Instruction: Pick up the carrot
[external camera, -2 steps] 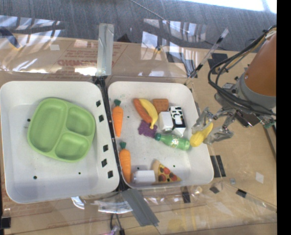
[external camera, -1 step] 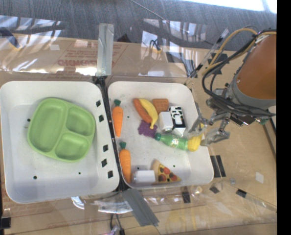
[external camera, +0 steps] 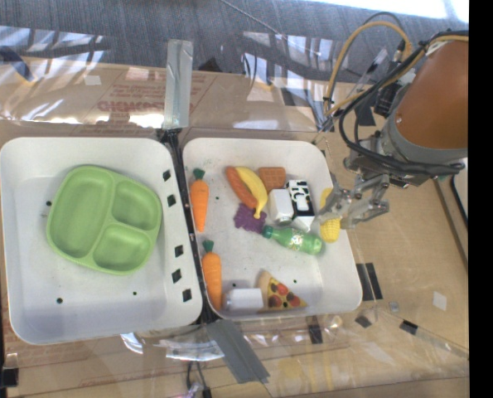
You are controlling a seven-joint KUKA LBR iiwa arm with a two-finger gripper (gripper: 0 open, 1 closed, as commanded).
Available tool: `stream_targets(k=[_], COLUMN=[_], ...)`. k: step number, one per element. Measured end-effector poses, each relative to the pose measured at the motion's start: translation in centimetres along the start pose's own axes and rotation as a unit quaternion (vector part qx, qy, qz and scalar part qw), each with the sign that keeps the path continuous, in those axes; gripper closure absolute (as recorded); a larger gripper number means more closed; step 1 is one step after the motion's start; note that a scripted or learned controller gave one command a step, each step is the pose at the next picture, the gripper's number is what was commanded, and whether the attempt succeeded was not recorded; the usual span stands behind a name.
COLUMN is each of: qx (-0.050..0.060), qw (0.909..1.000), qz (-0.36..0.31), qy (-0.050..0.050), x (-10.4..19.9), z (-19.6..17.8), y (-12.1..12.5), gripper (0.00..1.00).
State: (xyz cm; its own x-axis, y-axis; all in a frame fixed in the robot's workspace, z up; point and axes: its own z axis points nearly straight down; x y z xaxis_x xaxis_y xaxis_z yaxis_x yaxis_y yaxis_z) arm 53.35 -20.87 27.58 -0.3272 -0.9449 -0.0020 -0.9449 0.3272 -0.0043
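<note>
My bench (external camera: 412, 305) is a pale brown surface carrying two shallow white bins side by side, with clear plastic sheeting and grey tape along their edges. The left bin (external camera: 22, 222) contains a green divided plate (external camera: 105, 218) with three compartments, lying flat near the bin's centre. The right bin (external camera: 337, 276) contains the toy food. Two carrots lie along its left wall: the upper carrot (external camera: 199, 204) has its green top pointing away from me, and the lower carrot (external camera: 212, 277) lies nearer me, just beside the same wall, also with its green top at its far end. To the right of the upper carrot I see a banana (external camera: 253, 187) lying against an orange-red piece, a brown cracker-like square (external camera: 272, 177), a purple bunch of grapes (external camera: 248, 219), a black-and-white box (external camera: 301, 197), a green bottle (external camera: 296, 240) on its side, and a yellow corn cob (external camera: 331, 226) near the right wall. A white block (external camera: 244, 298) and a pizza slice (external camera: 281, 293) lie at the near edge. The arm (external camera: 432, 98) reaches in from the right, and the gripper (external camera: 350, 206) sits over the bin's right rim, close to the corn and well apart from both carrots. I cannot tell how its end effector is set; nothing is visibly grasped.
</note>
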Motion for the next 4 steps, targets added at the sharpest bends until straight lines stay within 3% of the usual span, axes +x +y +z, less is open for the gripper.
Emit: stream_targets(k=[1,2,3,4], qx=[0.000,0.000,-0.003,0.001], qw=[0.9934,0.9894,0.9455,0.8977], qz=[-0.115,-0.145,-0.325,-0.441], qy=[0.000,0.000,-0.001,-0.001], x=[-1.0,-2.1,-1.3,-2.3], z=[-1.1,-3.1,-1.6,-2.5], y=[-2.8,-6.3,-3.8,-3.7], gripper=[1.00,1.00,1.00,1.00])
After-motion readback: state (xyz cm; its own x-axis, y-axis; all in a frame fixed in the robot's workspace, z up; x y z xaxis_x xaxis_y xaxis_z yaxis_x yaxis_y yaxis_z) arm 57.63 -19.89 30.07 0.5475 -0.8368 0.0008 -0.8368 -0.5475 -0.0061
